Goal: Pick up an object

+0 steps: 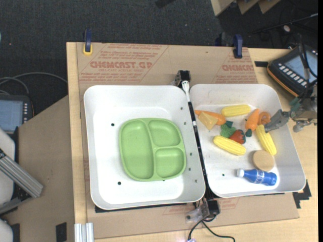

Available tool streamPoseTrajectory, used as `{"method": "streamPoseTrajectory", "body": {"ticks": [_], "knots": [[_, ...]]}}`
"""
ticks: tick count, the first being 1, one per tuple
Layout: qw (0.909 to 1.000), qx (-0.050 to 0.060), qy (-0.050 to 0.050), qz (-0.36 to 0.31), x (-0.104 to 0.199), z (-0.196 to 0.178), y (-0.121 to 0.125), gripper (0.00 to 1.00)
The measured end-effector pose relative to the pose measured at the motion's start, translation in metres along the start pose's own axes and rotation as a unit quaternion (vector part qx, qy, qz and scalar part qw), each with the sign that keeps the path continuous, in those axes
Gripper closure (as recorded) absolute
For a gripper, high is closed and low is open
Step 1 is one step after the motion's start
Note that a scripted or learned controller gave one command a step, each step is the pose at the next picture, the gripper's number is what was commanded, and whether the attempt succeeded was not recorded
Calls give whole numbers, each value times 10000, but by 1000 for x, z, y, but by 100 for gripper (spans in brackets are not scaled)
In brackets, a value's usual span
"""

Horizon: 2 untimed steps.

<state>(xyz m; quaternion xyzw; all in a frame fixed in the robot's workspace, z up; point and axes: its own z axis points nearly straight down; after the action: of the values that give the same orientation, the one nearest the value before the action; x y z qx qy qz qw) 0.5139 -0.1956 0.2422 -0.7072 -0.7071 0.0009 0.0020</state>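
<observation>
At the right bin's right rim the grey two-finger gripper (280,119) hangs, and whether it is parted or closed cannot be told — nothing shows held in it. Just left of it lie an orange plastic carrot (252,118) and a yellow plastic corn cob (266,139) — nearer, a round tan disc (263,160) and a blue plastic bottle (258,177). A green divided plastic plate (151,149) sits in the left white bin (96,135).

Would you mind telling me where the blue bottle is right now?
The blue bottle lies on its side near the front edge of the right bin, just below the round tan disc.
</observation>
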Motion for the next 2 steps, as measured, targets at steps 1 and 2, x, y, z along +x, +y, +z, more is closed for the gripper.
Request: {"method": "streamPoseTrajectory", "body": {"ticks": [1, 2], "knots": [[10000, -42, -43, 6, 23, 159, -28, 0], [10000, -18, -16, 11, 24, 148, -29, 100]]}}
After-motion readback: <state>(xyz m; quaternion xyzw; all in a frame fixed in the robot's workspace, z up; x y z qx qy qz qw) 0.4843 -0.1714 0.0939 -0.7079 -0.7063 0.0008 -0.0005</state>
